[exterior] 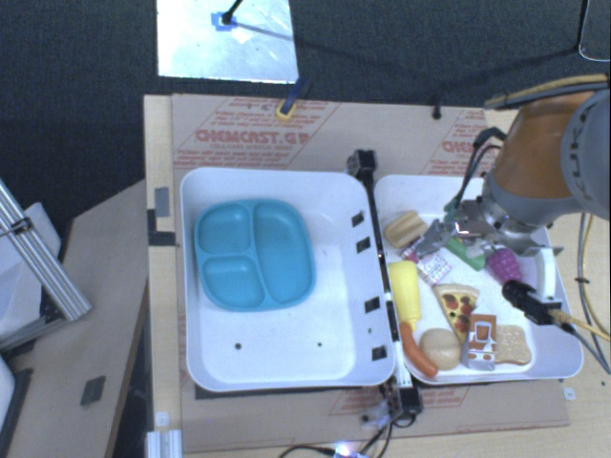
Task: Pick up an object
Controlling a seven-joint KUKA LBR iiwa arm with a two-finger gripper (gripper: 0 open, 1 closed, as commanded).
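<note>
The claw [441,239] sits low in the right bin [554,361], among toy food just right of the divider [374,256]; whether it is open or gripping anything I cannot tell, since the metal tips blur into clutter; nothing looks lifted yet, so the pick seems unfinished; nearest lie a tan bun [403,227] and a green piece [468,252].

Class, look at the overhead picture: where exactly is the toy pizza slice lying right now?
The triangular toy pizza slice lies in the right-hand shallow white bin, near its middle, just right of the yellow banana-shaped toy and above the toast-coloured bread slice.
</note>
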